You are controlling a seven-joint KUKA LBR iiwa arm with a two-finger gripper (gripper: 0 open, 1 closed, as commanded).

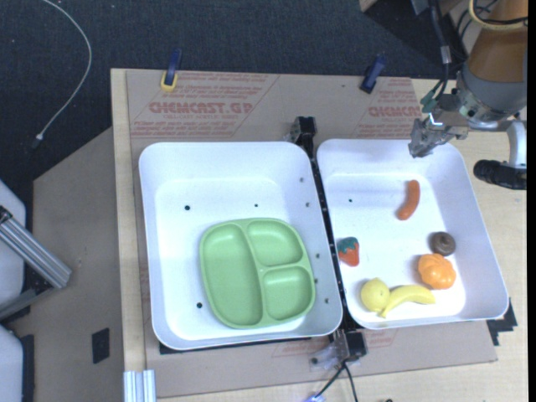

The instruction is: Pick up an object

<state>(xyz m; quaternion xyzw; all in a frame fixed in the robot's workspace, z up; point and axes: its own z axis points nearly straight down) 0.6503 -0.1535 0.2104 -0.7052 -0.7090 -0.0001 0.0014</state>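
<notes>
The right bin holds several toy foods: an orange-red sausage, a strawberry, a brown doughnut-like piece, an orange, a lemon and a banana. My gripper hangs over the bin's far right corner, above and behind the sausage, apart from all the objects. Nothing shows between its fingers.
The left bin holds a green divided plate. A black clamp sits at the far junction of the bins. Blue clips hold the cardboard base at the back. The arm's orange band rises at the top right.
</notes>
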